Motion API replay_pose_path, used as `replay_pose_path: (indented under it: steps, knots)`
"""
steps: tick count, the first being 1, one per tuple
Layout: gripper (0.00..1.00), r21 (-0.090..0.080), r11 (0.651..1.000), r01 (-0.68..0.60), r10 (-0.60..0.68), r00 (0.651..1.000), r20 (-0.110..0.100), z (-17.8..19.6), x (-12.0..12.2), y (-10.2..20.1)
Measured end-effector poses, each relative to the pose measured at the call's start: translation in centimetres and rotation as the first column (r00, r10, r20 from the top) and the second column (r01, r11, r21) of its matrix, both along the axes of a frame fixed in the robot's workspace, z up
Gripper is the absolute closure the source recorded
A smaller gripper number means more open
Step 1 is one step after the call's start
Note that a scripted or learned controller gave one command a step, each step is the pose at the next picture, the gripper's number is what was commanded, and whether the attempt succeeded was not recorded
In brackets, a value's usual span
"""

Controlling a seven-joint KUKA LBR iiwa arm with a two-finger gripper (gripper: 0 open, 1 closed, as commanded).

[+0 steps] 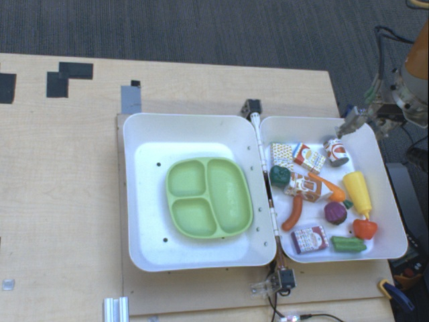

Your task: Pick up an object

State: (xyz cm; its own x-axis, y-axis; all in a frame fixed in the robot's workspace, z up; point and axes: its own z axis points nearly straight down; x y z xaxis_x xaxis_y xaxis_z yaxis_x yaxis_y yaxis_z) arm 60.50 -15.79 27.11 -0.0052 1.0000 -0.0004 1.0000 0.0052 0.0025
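Note:
The right bin [387, 200] holds several toy foods. Among them are a small white and red can [336, 152], two cartons [301, 156], a dark green piece [279, 176], a yellow bottle [357, 190], a carrot [328, 184], a purple ball [335, 212], a red sausage [293, 213], a small box [308, 239], a tomato [365, 229] and a green pepper [348, 245]. My gripper [352, 122] hangs over the bin's far right corner, just above and right of the can. Nothing shows in its grasp.
The left bin [144, 180] carries a light green divided plate [209, 198]. A hinge bar [263, 173] runs between the two bins. Cables [392, 39] trail beside the arm [415, 79] at the right, and the wooden bench [60, 200] stretches to the left.

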Motion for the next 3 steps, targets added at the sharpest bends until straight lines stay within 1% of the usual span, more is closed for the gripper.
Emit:
replay_pose_path:
  steps: [1,2,3]
  knots:
    - [0.0,0.0,1.0,0.003,-0.003,1.0,0.001,-18.3,-1.5,-1.0]
    - [1.0,0.0,1.0,0.002,-0.002,1.0,0.004,-17.2,-1.4,-1.0]
    - [1.0,0.001,1.0,0.0,0.0,1.0,0.002,-8.5,-2.2,7.9]
